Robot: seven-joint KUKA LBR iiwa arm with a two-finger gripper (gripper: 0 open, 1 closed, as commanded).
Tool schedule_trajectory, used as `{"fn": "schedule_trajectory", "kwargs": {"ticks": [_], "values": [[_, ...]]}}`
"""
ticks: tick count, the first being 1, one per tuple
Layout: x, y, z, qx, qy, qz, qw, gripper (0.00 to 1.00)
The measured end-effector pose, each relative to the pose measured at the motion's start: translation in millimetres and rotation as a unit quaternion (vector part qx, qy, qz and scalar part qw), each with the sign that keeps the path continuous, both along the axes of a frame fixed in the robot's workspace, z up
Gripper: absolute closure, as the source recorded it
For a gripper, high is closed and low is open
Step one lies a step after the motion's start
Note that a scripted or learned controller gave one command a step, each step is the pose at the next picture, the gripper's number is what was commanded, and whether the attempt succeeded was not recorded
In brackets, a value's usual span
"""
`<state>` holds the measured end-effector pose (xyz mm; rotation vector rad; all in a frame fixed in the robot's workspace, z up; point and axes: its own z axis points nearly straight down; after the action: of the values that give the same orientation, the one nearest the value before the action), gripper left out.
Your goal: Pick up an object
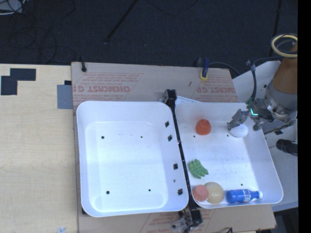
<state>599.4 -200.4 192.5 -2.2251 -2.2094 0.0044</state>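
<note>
The right bin (252,166) holds several objects. An orange-red ball (203,126) lies near its back, a green leafy toy (198,168) by the divider, and a pink disc (200,193), a pale yellow ball (214,192) and a blue bottle (243,196) along the front wall. A small white rounded object (238,130) rests at the back right. My gripper (250,122) hovers over the bin's back right corner, open, its left finger (237,117) just above the white object. Nothing sits between the fingers.
The left bin (82,154) sits beside the right one, joined by a black clipped divider (176,149). Both rest on a cardboard sheet (126,84). A yellow clamp (204,74) stands at the back edge. Wooden bench surface (34,149) extends left.
</note>
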Motion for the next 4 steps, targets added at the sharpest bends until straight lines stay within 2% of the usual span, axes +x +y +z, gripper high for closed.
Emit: {"fn": "schedule_trajectory", "kwargs": {"ticks": [1, 2, 3, 4], "values": [[-0.2, -1.5, 10.0, 0.0002, 0.0, -0.001, 1.0, 1.0], [-0.4, -1.5, 9.5, 0.0003, 0.0, -0.001, 1.0, 0.0], [-0.5, -3.0, 19.6, 0.0005, 0.0, -0.001, 1.0, 1.0], [-0.7, -3.0, 19.1, 0.0006, 0.001, -0.002, 1.0, 0.0]]}}
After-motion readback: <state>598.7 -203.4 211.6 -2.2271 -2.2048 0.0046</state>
